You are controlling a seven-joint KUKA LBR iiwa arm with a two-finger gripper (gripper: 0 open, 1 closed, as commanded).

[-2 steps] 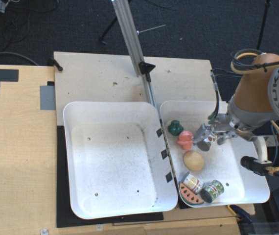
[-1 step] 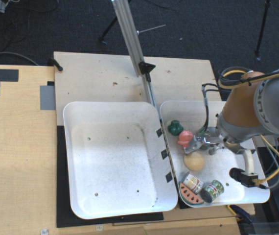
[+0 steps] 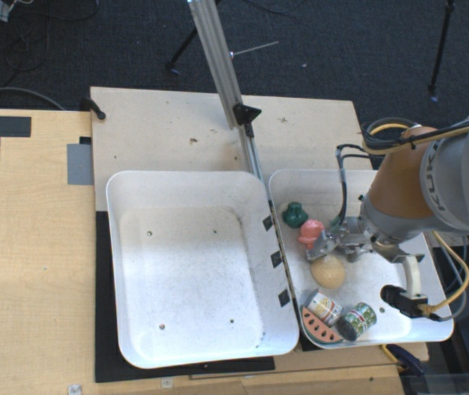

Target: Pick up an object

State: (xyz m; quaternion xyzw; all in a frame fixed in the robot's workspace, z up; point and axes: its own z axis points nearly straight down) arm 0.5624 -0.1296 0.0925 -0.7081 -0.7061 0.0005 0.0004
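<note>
My gripper (image 3: pixel 331 246) reaches in from the right and hangs low in the right bin (image 3: pixel 432 323). It sits between a pink-red toy (image 3: pixel 309 232) just to its upper left and a tan round object (image 3: pixel 328 273) directly below it. A green toy (image 3: pixel 294 215) lies a little further up and left, near the divider. Whether anything is in the gripper is not visible from this angle.
At the right bin's front edge lie a small labelled can (image 3: pixel 323 306), a green-and-dark can (image 3: pixel 358 319) and a watermelon-slice toy (image 3: pixel 320 332). The left bin (image 3: pixel 136 212) is beside it. A slanted aluminium bar (image 3: pixel 222 64) rises behind the bins. Cables loop by the arm's wrist (image 3: pixel 407 188).
</note>
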